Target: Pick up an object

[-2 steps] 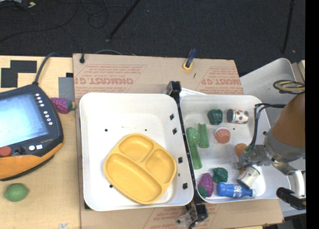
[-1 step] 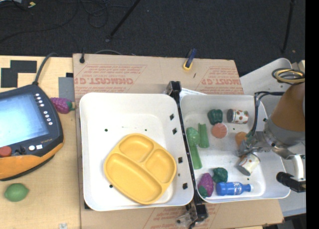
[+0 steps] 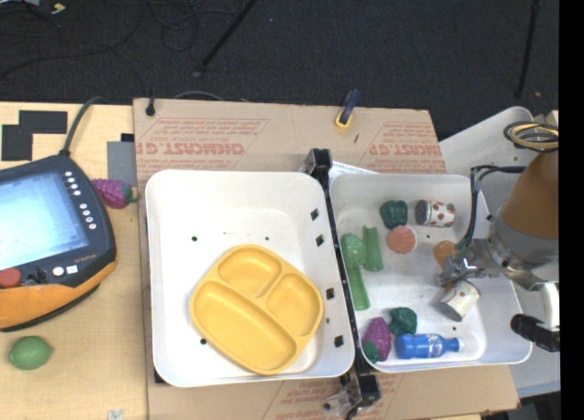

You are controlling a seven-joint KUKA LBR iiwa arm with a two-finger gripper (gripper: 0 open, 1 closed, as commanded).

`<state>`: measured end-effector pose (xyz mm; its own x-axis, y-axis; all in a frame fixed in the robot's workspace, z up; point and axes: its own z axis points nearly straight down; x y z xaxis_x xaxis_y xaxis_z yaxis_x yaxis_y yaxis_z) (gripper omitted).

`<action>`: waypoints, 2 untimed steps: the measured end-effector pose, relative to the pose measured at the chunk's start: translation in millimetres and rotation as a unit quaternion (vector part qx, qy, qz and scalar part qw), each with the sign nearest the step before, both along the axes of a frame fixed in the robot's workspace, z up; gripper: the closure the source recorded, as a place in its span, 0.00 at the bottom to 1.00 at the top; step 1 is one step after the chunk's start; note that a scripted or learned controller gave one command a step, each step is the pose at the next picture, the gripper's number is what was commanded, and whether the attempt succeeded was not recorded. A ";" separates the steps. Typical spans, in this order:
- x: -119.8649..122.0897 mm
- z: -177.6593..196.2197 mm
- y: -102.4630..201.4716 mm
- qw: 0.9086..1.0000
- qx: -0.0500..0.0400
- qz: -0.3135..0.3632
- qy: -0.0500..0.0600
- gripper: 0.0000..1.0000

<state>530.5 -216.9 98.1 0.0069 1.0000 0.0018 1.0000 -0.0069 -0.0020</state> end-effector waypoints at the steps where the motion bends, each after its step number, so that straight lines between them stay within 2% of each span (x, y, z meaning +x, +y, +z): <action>1: -42.2 136.6 46.9 1.000 -0.001 0.005 -0.004 1.00; 2: -13.1 208.6 110.4 1.000 0.000 0.007 -0.004 1.00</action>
